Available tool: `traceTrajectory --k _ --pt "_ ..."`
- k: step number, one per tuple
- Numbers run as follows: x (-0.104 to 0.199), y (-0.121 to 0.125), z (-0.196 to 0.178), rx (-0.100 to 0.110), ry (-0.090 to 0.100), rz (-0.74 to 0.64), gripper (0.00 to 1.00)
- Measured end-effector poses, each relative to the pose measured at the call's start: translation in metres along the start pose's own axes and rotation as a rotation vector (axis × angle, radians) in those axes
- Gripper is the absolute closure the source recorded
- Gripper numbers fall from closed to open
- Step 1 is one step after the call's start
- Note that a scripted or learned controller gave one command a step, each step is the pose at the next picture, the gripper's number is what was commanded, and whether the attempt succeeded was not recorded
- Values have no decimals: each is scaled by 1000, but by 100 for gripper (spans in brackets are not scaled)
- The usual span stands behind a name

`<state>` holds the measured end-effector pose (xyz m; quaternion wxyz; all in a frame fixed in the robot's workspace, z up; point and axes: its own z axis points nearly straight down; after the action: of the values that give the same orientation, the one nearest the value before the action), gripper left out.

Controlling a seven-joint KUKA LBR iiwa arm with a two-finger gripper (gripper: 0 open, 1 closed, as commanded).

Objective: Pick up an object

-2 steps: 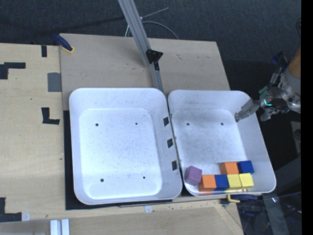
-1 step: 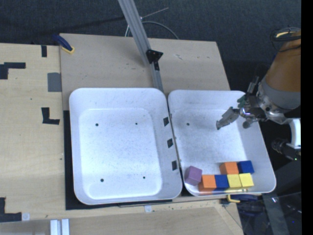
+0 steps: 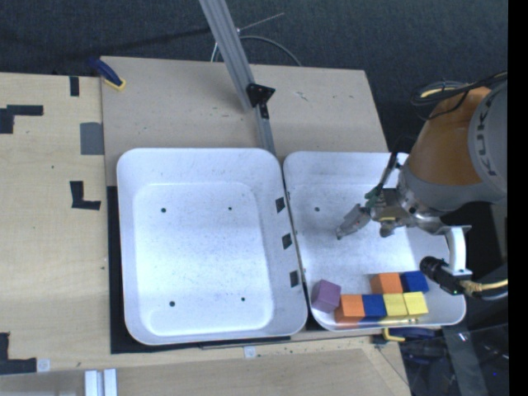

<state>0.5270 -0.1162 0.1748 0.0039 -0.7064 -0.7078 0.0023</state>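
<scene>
hovering over the middle of the right bin (image 3: 330,172), the gripper (image 3: 351,223) hung low with nothing between its fingers; from where i stood i could not tell whether the tool was wide or narrow, the tips were too small and dark against the speckled floor

candidate objects all lay in the near corner of that bin, well apart from the gripper: a purple block (image 3: 327,294) a little to the left of the others, then a tight cluster of orange block (image 3: 352,306), blue block (image 3: 374,305), yellow blocks (image 3: 404,304), a second orange block (image 3: 385,283) and a second blue one (image 3: 415,281). left bin (image 3: 198,172) held no blocks that i could see

risks, as judged:
- cluster blocks were touching one another and sat against the bin's near wall, so fingers coming down there could land on two blocks at once, or jam on the rim and push the row instead of closing round one
- the purple block stood freer, but it was just beside the wall dividing the bins; a finger on that side had little room and might tip it
- closing at the present spot would catch only bare floor

writing: partial letters "ku" read on the grey arm housing (image 3: 495,139) at the right, the rest cut off. no labels legible on blocks or bins
</scene>
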Motion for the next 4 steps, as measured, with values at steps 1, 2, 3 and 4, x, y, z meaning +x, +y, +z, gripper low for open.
traceTrajectory --k 1,2,3,4 --pt "4 -9 62 0 -1 2 0" --pt "38 23 -21 -16 -2 -4 0" --pt "91 17 -17 -6 -1 -4 0" --pt "50 46 -81 -15 -4 3 0"
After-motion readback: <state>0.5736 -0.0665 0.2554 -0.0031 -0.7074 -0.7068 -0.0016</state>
